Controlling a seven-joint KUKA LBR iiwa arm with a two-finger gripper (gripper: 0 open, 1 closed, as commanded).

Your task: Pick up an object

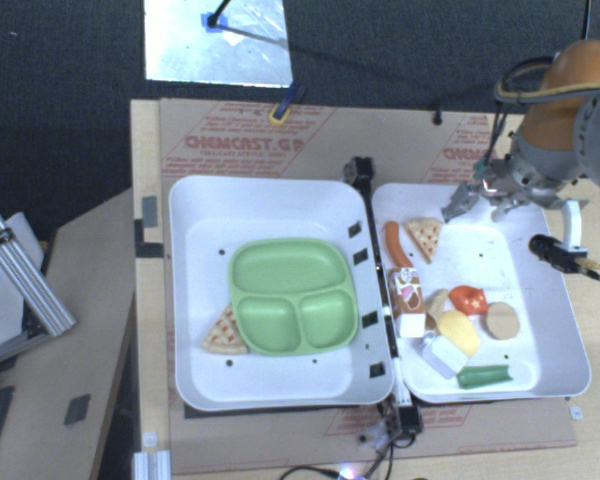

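Half-hidden pizza slice (223, 333) under tray (290, 298)

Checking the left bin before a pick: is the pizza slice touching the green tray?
Touching. The camera view shows the pizza slice tucked against the green tray's lower-left edge, no gap.

You look down from one fixed camera above the worktop (230, 128), at a slant, taking in both white bins (280, 198) whole from moderate height.
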